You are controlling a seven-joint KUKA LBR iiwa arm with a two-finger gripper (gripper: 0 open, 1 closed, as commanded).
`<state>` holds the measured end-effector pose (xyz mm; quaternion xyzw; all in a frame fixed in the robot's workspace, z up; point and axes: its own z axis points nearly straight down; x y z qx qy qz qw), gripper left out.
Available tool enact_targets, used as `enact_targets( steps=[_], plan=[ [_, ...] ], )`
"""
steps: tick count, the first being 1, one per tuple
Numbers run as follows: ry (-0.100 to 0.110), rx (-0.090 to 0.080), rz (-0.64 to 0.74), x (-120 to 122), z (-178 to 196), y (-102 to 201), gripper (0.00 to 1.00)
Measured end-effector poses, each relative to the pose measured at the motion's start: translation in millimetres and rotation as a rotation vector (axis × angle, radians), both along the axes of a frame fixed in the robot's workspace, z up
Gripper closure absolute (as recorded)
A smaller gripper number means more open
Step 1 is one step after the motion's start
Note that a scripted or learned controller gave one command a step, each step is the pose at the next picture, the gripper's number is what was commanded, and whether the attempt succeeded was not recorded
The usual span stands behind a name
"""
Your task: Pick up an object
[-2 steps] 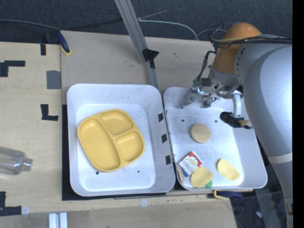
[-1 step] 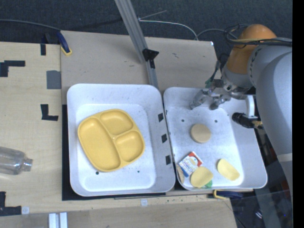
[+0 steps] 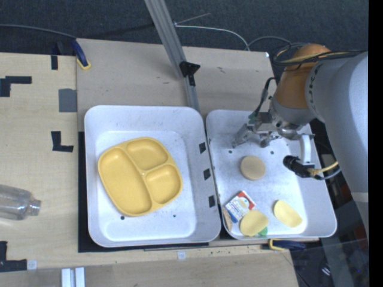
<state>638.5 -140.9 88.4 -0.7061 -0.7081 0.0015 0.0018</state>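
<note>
At the right bin's (image 3: 311,217) near edge lie a small red-and-white packet (image 3: 238,206) and two yellow chip-like pieces (image 3: 254,223). Open floor surrounds the round tan disc (image 3: 252,167) mid-bin. Beyond it, the pincer (image 3: 256,133) hangs spread, holding nothing. A yellow three-compartment plastic tray (image 3: 139,175) fills the left bin (image 3: 108,115).

Bare floor btwn tool (image 3: 256,137) & round disc (image 3: 253,167), nothing blocking.

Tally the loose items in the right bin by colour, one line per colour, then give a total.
Yellow: 2, a yellow piece near the bin's front right and another yellow piece left of it
Tan: 1, a round tan disc mid-bin
Red and white: 1, a small packet by the front left corner
Total: 4
</note>
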Motion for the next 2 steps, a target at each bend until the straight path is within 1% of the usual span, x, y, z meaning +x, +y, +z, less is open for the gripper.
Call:
enact_targets(
  steps=[1,2],
  plan=[
    [-0.001,0.000,-0.002,-93.1,0.7,44.3,0.00],
    [-0.008,-0.001,0.000,26.7,0.5,40.3,0.00]
  ],
)
